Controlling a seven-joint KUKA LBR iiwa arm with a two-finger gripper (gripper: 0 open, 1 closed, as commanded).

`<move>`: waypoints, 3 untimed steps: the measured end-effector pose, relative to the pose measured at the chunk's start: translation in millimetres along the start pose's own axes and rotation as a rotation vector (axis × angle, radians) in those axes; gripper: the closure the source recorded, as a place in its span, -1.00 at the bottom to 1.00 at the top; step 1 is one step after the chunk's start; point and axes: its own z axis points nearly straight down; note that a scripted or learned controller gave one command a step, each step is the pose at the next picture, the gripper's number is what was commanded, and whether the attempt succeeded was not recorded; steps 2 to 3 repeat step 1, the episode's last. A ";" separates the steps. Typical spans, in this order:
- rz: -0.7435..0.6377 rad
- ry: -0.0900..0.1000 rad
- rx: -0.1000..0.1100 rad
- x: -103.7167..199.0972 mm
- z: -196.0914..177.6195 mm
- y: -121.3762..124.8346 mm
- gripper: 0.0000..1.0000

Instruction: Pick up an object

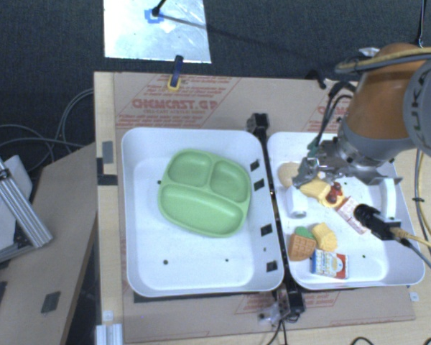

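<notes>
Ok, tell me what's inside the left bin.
The left bin holds one green divided plate with three compartments, lying flat near its middle. The plate's compartments hold nothing. Whatever is beneath the plate is covered.

The gripper [307,172] hangs low in the right bin [404,264] beside a yellow toy [315,189]; the left bin [140,264] holds a green divided plate [204,192].

Bench [201,95] topped with printed cardboard, two white bins side by side on it, left bin [147,257], right bin [402,261], touching along a black-clipped seam, blue-and-yellow tool [176,72] at the far edge
</notes>
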 end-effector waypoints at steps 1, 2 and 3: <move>0.001 0.000 -0.003 0.9 -10.5 -7.8 1.00; 0.001 0.000 -0.003 0.9 -10.5 -7.8 1.00; 0.001 0.000 -0.003 0.9 -10.5 -7.8 1.00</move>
